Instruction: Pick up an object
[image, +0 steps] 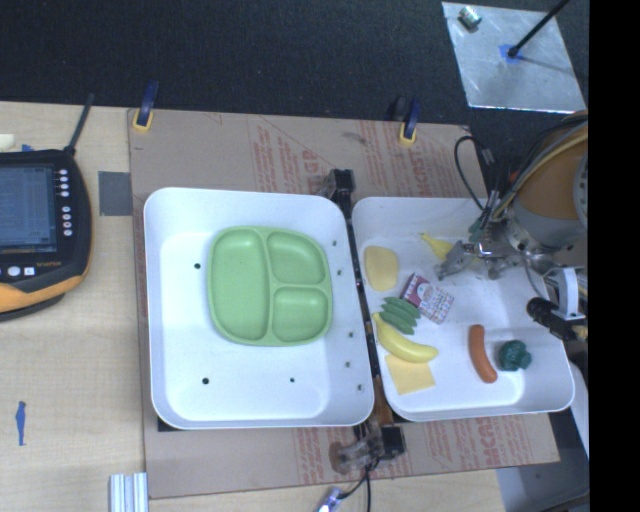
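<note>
From above, two shallow white bins sit side by side on a brown cardboard sheet. The left bin (180, 400) holds a green divided plate (270, 286) lying flat near its middle. The right bin (540, 400) holds the small items: a pale yellow round piece (380, 267) at its far left, a small yellow wedge (436, 244) further right near the far wall, a pink and white packet (428, 298) in the middle, a green pod (398, 314) just left of the packet, a banana (405, 344) touching the pod's near side, a yellow cheese slice (411, 374) under the banana's near end, an orange-red sausage (482, 353) to the right, and a dark green lump (514, 355) just beside the sausage. The gripper (472, 256) reaches in from the right over the far part of the right bin, close to the yellow wedge; its metal fingers look spread, with nothing between them. A teach pendant (38, 230) lies at the far left.
</note>
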